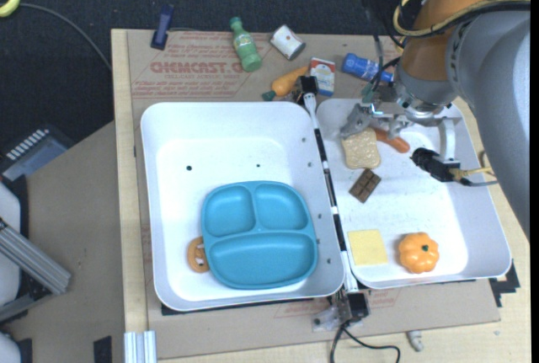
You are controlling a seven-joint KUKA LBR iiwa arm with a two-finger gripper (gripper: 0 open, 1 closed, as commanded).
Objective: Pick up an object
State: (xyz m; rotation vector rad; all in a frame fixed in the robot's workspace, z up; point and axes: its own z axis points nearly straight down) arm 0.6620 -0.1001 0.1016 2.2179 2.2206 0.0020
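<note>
Dark carpet is surrounding a cardboard-topped bench point(210, 66) that is bearing two shallow white bins side by side. Taking the right-hand white bin point(472, 226) as the landmark: the grey arm with its orange band is reaching into its far end, and the two-finger gripper point(376, 119) is hanging low over the bin floor there.

Inside the landmark bin, a tan, speckled bread-like slice point(362, 151) is lying directly under and just in front of the gripper; whether the metal is touching it cannot be told. A thin orange carrot-like stick point(394, 141) is lying beside the slice, partly under the wrist. Nearer the middle of the bin a small dark brown chocolate-like bar point(365, 184) is resting, and at the near end a flat pale yellow square point(368, 247) and a small orange toy pumpkin point(418, 253) are sitting close together.

To the landmark's left, the other white bin point(168, 142) is holding a blue divided plastic plate point(257, 233).

Judging by this, nothing is lifted yet: every item seems to be lying on the bin floor, so the grasp and lift are remaining. The wrist is hiding the fingers, so whether the jaws are released or clenched cannot be told.
</note>
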